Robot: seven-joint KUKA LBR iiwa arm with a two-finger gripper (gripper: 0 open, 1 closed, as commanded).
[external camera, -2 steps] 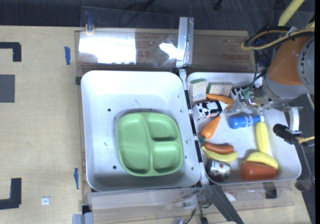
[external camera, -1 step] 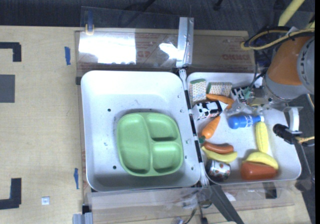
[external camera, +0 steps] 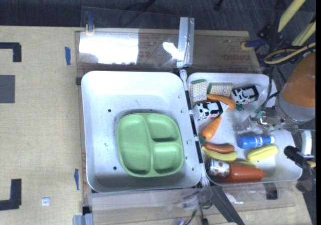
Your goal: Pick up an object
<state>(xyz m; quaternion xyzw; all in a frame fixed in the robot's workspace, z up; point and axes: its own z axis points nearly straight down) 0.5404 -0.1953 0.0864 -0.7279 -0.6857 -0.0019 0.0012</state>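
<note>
Fingers (external camera: 261,119) above blue bottle (external camera: 255,141)

The arm (external camera: 301,88) at the frame's right edge is cut off; its orange band runs out of frame. The gripper (external camera: 263,119) is small and cluttered, finger position indeterminate. A clear item (external camera: 246,125) beside it is too faint to identify. The can (external camera: 218,169) at the right bin's lower left is partly covered by the red sausage-shaped toy (external camera: 245,172).

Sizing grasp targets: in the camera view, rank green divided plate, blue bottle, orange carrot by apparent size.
1. green divided plate, largest by far.
2-3. blue bottle and orange carrot look about alike; too close to rank.
</note>
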